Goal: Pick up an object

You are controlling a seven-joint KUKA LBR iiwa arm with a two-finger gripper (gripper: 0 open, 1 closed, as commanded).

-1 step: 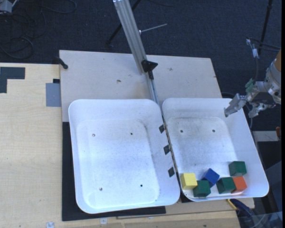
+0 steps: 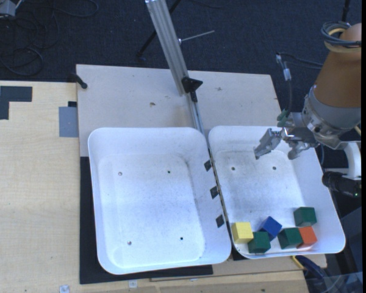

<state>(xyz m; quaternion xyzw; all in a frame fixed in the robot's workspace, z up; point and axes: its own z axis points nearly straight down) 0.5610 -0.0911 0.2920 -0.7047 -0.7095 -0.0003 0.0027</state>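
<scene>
Several small blocks lie at the near end of the right bin (image 2: pixel 250 182): a yellow block (image 2: pixel 243 231), a blue block (image 2: pixel 271 226), a dark green block (image 2: pixel 260 242), a second green block (image 2: pixel 289 238), an orange block (image 2: pixel 307 236) and a third green block (image 2: pixel 305 215). My gripper (image 2: pixel 279 146) hangs over the far part of that bin, well away from the blocks. Its two fingers (image 2: pixel 267 143) are spread apart with nothing between them.
The left bin (image 2: pixel 110 145) lies beside the right one, with a row of black clips (image 2: pixel 211 191) along the shared edge. A slanted aluminium rail (image 2: pixel 171 44) rises behind the bins. Cables lie at the far right.
</scene>
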